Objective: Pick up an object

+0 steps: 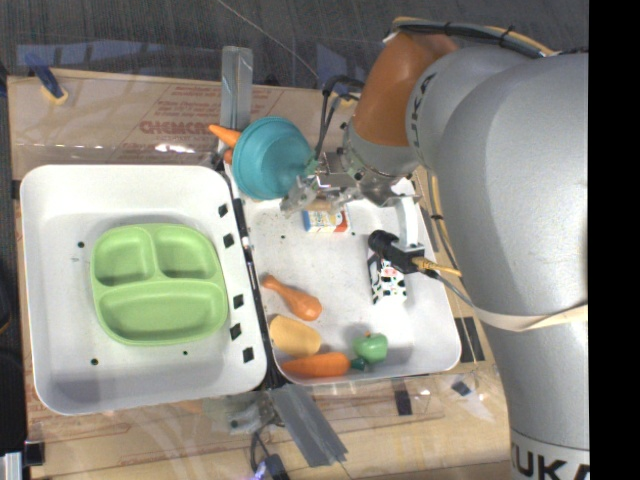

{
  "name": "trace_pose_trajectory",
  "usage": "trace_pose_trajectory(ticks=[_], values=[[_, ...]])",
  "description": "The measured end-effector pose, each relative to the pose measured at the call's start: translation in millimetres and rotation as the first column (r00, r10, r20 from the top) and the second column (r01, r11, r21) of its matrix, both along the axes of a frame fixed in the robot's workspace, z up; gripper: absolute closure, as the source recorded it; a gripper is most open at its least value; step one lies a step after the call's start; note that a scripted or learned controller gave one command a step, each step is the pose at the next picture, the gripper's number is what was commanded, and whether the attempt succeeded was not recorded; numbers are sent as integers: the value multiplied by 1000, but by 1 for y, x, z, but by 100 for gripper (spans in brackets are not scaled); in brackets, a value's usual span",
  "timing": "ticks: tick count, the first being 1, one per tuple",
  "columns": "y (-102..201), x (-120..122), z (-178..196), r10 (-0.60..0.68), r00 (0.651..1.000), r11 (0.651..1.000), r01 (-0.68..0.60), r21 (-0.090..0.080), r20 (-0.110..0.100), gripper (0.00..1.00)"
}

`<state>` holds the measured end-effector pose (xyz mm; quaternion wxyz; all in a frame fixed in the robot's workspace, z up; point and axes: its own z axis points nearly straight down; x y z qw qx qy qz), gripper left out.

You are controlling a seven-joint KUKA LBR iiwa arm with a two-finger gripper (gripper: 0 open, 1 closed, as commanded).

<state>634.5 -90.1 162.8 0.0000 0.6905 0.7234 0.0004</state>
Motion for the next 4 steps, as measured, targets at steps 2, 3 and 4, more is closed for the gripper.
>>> trace_pose_trajectory(ticks=[2, 3, 4], values=[[-68, -13, 90, -262, 965, 965, 262, -1, 0, 100], [-88, -83, -47, 267, 964, 964, -267, 4, -8, 100], [-73, -110, -71, 130, 991, 992, -130, 2, -4, 100]])
